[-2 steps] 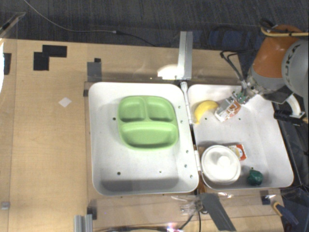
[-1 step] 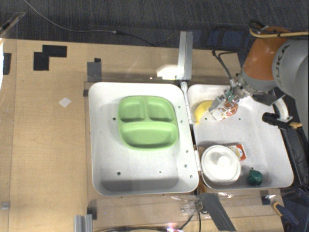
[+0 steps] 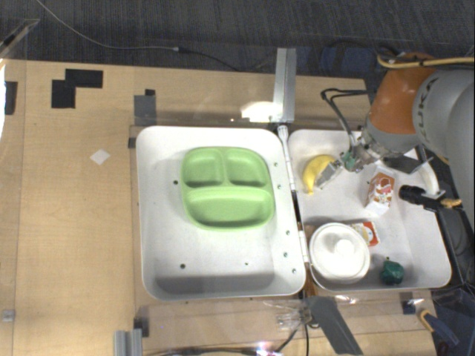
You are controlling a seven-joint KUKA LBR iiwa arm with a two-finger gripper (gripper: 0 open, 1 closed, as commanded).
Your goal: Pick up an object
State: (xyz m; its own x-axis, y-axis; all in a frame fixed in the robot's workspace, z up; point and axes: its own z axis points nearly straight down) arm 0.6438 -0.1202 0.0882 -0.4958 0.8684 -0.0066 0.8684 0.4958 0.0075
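**A:** Where is the gripper (image 3: pixel 332 173)?

**B:** Low in the right bin (image 3: pixel 427 273), in its upper left part. The arm (image 3: pixel 438 113) comes in from the right, and its orange band (image 3: pixel 393 102) sits over the bin's far rim. The tip slants down and to the left.

**A:** Is it on anything?

**B:** It is right at the banana (image 3: pixel 315 170). The tip meets the banana's right side, or comes very close. I cannot tell from this height whether they touch.

**A:** Is it wide, narrow, or holding something?

**B:** I cannot tell. The tip is small and blurred against the white floor. The banana lies on the bin floor near the wall between the two bins. I cannot see it gripped.

**A:** What else is in that bin?

**B:** A small white and red carton (image 3: pixel 380 191) lies to the right of the gripper, apart from it. A white bowl (image 3: pixel 340 252) stands at the near left. A flat red and white packet (image 3: pixel 368 233) lies just beside the bowl's upper right rim. A dark green lump (image 3: pixel 392 273) sits near the front right, a little way from the bowl.

**A:** And the left bin (image 3: pixel 159 221)?

**B:** A green plate (image 3: pixel 226 188) with three sections lies flat in its middle. Both bins rest side by side on the wooden bench (image 3: pixel 67 221).
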